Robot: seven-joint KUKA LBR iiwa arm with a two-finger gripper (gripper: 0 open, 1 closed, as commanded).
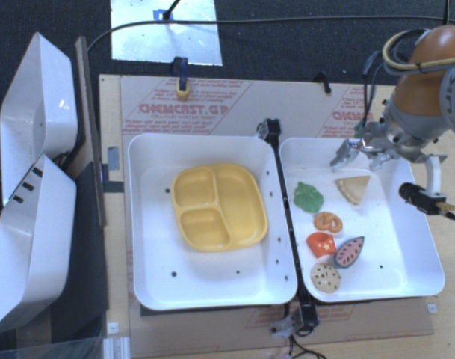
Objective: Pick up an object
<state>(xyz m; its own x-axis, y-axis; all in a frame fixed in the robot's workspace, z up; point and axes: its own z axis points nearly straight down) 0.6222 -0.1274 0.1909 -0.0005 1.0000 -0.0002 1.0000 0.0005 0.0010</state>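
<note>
In the right bin lie several toy foods: a green leafy piece, a tan wedge, a pretzel, a red piece, a watermelon slice and a cookie. My gripper hangs over the bin's far edge, just above the tan wedge, apart from it. Its fingers are spread open with nothing between them.
The left bin holds a yellow compartment tray. A black clamp sits between the bins at the back. A black cylinder on the arm juts over the right bin's right side. White containers stand at the far left.
</note>
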